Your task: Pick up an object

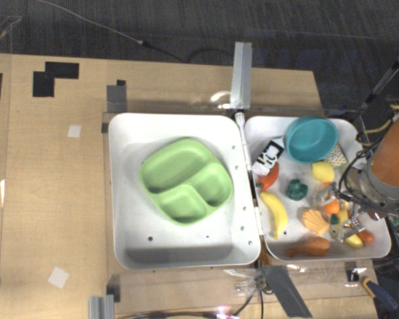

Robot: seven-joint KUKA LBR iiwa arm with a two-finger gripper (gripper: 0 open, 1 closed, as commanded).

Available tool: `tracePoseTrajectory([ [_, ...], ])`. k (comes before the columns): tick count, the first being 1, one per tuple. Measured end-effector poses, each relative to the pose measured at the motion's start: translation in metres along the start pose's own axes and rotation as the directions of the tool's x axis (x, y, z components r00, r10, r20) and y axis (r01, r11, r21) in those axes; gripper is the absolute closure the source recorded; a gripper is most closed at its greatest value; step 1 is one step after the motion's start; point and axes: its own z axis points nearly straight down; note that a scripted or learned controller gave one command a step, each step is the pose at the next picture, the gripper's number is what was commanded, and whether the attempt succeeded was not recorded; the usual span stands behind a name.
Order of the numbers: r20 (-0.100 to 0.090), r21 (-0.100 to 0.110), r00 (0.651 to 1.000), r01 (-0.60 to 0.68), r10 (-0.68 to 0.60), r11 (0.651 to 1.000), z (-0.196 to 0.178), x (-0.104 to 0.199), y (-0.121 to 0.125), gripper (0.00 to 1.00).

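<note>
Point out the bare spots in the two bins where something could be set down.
Left bin: bare floor rings the green divided plate, widest along the left wall and the front edge. Right bin is crowded: teal bowl, banana, toy foods and the gripper leave only slivers, one at the front left corner.

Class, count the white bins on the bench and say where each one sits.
2. The left bin holds a green divided plate; the right bin holds a teal bowl, a banana and other small toys.
</note>
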Motion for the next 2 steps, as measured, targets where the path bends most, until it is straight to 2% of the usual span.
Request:
tracePoseTrajectory([
  [1, 0.015, 0.009, 1.0, 0.01, -0.01, 1.0, -0.0142, -0.0067, -0.0003, 1.0],
  [2, 0.014, 0.008, 1.0, 0.01, -0.01, 1.0, -0.0138, -0.0066, 0.0, 0.0],
])
